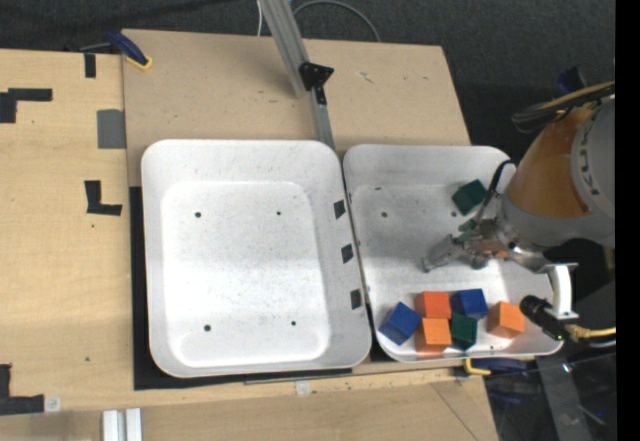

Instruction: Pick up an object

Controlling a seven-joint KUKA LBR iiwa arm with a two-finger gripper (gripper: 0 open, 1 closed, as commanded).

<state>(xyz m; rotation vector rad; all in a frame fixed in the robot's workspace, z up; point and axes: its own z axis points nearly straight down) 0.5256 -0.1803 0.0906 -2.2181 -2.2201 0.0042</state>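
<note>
Blocks bunched at the near wall of my right white bin

The small coloured blocks, two orange cubes, blue ones and a dark green one, huddle against the near rim, while a lone dark green block sits farther back. My grey arm reaches in from the right, wrist bent low, fingers over bare floor between them; whether they are spread, I cannot tell.

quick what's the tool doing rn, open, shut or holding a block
tool: low in the right bin, above the blocks; open, shut or holding cannot be told.
</note>
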